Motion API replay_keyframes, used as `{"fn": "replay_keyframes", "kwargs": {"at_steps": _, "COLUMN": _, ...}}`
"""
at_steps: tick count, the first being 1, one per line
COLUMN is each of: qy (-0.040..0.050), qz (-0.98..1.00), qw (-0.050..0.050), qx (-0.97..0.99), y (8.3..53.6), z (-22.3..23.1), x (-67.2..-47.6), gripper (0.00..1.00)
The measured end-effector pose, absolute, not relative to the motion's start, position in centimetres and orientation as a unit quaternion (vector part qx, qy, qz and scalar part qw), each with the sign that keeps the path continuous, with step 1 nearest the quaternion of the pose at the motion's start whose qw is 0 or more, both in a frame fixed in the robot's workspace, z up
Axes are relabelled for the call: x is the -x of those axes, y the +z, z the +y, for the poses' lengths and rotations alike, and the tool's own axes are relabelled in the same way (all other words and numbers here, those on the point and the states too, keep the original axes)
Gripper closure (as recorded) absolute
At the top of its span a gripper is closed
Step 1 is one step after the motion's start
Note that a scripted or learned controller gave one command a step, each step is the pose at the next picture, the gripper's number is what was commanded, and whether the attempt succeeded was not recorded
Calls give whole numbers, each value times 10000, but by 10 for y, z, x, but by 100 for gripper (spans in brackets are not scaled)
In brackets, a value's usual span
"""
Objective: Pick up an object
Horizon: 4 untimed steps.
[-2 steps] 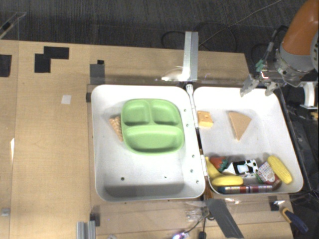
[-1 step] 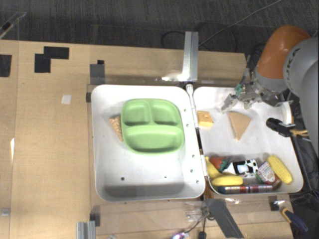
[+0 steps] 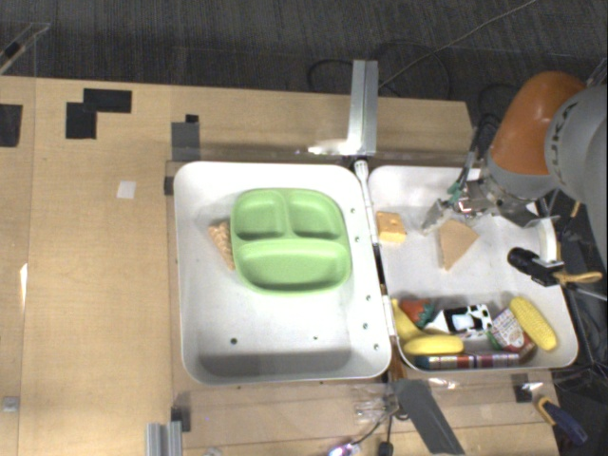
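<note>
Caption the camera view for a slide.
Gripper hovers over the right bin near a tan wedge; a green divided tray sits in the left bin.

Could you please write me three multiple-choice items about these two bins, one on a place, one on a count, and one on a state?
1. Where does the green divided plate lie?
A. in the left bin
B. in the right bin
C. on the bare bench

2. How many compartments does the plate have?
A. two
B. three
C. five

3. How does the plate sit?
A. upside down
B. standing on edge
C. flat, hollows facing up

Answers:
1 A: the plate rests inside the left bin, beside a tan snack.
2 B: two small hollows sit above one wide one.
3 C: its hollows are open to the camera.
</note>
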State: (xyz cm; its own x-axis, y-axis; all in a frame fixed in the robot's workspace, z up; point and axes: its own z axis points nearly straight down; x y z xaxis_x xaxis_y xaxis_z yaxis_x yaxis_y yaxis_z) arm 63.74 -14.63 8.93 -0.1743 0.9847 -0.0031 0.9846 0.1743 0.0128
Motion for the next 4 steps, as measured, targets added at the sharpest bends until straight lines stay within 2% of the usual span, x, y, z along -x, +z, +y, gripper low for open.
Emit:
{"fn": "replay_keyframes", "kwargs": {"at_steps": 1, "qy": 19, "qz": 7673, "qw": 25, "qx": -6413, "y": 128, "z": -154, "x": -651, "gripper": 0}}
{"fn": "replay_keyframes", "kwargs": {"at_steps": 2, "qy": 62, "qz": 7949, "qw": 164, "qx": -6064, "y": 97, "z": -128, "x": -614, "gripper": 0}}
{"fn": "replay_keyframes", "kwargs": {"at_steps": 3, "qy": 97, "qz": 7946, "qw": 186, "qx": -6067, "y": 110, "z": -127, "x": -618, "gripper": 100}}
{"fn": "replay_keyframes", "kwargs": {"at_steps": 4, "qy": 15, "qz": 8474, "qw": 36, "qx": -5309, "y": 142, "z": -172, "x": -633, "gripper": 100}}
